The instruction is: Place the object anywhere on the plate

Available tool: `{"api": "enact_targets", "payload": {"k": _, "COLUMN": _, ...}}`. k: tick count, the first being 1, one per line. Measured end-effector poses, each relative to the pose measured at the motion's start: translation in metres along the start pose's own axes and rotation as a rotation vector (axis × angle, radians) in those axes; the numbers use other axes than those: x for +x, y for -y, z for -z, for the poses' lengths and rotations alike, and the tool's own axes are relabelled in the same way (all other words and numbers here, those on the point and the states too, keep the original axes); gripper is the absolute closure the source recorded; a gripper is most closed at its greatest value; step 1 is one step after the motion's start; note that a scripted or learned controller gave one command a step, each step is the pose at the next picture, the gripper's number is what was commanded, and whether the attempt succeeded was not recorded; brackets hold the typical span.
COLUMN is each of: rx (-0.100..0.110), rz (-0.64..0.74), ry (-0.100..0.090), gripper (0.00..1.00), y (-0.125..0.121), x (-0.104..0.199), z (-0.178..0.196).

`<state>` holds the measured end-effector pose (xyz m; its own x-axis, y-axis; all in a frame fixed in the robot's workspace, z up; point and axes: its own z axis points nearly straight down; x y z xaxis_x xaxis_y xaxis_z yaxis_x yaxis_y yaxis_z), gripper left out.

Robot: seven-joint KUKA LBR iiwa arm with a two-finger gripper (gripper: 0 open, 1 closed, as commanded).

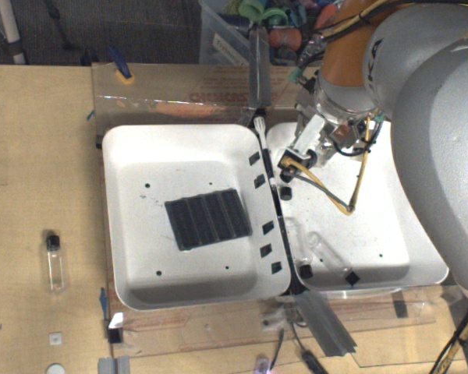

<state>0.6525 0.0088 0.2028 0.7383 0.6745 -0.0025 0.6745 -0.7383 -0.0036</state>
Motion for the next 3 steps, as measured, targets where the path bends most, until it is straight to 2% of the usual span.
{"api": "enact_targets", "payload": {"k": 1, "rx": 0.0, "rz": 0.001, "ry": -0.001, "gripper": 1.0, "y": 0.0, "x": 0.0, "z": 0.01}}
{"api": "enact_targets", "payload": {"k": 2, "rx": 0.0, "rz": 0.349, "ry": -0.001, "gripper": 1.0, "y": 0.009, "x": -0.001, "z": -0.019}}
{"api": "enact_targets", "payload": {"k": 3, "rx": -0.004, "rz": 0.33, "ry": -0.002, "gripper": 1.0, "y": -0.021, "x": 0.0, "z": -0.019}}
